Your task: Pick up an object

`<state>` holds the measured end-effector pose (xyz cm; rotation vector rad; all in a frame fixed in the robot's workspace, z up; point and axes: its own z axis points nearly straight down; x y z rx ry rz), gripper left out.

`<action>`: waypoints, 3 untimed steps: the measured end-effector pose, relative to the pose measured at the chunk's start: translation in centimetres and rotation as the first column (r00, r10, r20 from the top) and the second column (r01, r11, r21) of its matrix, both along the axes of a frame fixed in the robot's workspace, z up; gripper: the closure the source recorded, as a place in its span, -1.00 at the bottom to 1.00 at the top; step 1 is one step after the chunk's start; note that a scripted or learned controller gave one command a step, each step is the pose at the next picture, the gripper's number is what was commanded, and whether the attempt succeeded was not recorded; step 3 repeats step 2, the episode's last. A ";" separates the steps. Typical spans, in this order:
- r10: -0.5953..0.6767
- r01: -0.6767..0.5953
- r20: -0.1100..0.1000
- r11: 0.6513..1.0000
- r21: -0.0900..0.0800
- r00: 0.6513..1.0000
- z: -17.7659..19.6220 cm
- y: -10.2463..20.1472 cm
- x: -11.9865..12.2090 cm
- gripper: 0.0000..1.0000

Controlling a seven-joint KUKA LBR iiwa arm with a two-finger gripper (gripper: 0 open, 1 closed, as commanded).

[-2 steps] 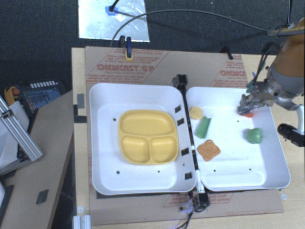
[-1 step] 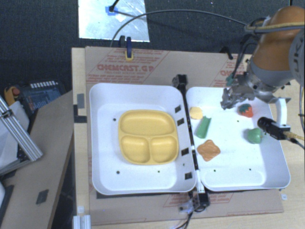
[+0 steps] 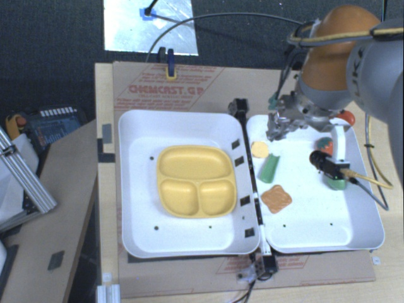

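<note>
My gripper [image 3: 274, 133] hangs over the far left corner of the right bin [image 3: 315, 229], just above and to the right of a small yellow disc [image 3: 259, 149]. Nothing shows in its grasp. A green block [image 3: 270, 167] lies tilted just below the disc. Nearer the front lies a brown waffle-like piece [image 3: 276, 198]. A red-orange thing [image 3: 346, 117] sits at the bin's far right, partly behind the arm. An orange and teal thing [image 3: 325, 145] and a green thing [image 3: 335, 182] lie near the right wall, partly hidden.
The left bin [image 3: 136, 169] holds a yellow divided tray [image 3: 194, 180] in its middle. A black divider [image 3: 247, 169] with clips runs between the two bins. The grey arm with its orange band [image 3: 338, 43] looms over the right bin's far side.
</note>
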<state>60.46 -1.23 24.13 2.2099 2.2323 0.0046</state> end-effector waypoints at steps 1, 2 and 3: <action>-0.001 0.001 0.002 1.000 0.000 1.000 0.0 4.3 2.7 1.00; -0.001 0.001 0.002 1.000 0.001 1.000 0.3 9.5 4.5 1.00; -0.001 0.001 0.002 1.000 0.001 1.000 0.3 9.5 4.5 1.00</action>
